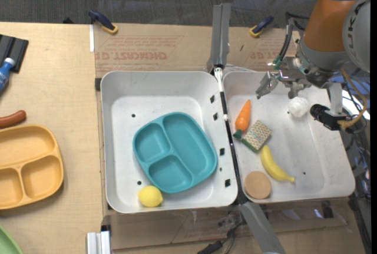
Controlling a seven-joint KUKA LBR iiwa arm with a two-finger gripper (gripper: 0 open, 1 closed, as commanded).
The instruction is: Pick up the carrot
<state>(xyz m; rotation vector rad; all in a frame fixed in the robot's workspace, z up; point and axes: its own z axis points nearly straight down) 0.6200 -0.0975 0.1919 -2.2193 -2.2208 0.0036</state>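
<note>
The orange carrot [242, 115] with a green stub lies in the right bin [318, 185], close to its left wall and pointing up and down the view. My gripper [277, 90] hangs over the far part of that bin, up and to the right of the carrot and well apart from it. Its two fingers are spread, with nothing between them.
A checkered sponge [257, 136] touches the carrot's lower end. A banana [274, 165], a round brown cookie [257, 184] and a white ball [298, 107] share the right bin. The left bin [118, 99] holds a teal divided plate [174, 152] and a lemon [150, 195].
</note>
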